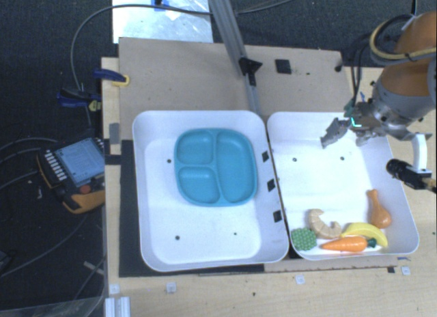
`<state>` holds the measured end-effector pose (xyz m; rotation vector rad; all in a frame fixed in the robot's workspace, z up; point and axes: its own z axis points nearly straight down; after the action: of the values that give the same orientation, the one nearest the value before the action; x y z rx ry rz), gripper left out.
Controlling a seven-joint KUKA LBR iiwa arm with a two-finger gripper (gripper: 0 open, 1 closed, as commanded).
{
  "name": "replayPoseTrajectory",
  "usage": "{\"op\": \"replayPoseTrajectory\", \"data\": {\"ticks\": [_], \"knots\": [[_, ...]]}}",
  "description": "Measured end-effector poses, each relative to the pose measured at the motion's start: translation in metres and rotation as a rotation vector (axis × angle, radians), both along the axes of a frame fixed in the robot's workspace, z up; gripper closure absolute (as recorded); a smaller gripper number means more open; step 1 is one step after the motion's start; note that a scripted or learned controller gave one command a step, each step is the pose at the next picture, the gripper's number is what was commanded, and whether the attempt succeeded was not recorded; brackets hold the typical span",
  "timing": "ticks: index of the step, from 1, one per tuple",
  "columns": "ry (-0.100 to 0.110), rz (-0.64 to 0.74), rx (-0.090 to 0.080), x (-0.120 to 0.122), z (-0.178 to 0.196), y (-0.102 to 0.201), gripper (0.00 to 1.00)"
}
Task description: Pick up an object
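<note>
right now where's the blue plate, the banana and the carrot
blue plate point(216, 167), camera view, on the divider ridge at its middle
banana point(367, 230), camera view, on the middle of its yellow curve
carrot point(345, 244), camera view, on the middle of its orange body

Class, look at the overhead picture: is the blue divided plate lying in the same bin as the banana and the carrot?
No: the blue plate lies in the left bin, while the banana and carrot lie in the right bin.

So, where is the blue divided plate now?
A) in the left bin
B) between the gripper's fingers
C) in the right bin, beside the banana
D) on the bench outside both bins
A: the blue divided plate lies flat in the left bin, far from the gripper over the right bin.
</note>
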<state>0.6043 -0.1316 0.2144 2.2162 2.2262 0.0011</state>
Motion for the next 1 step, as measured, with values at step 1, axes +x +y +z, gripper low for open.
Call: {"op": "replayPoseTrajectory", "data": {"ticks": [1], "knots": [[-0.001,0.0,0.0,0.0002,0.0003,0.0,0.0]]}}
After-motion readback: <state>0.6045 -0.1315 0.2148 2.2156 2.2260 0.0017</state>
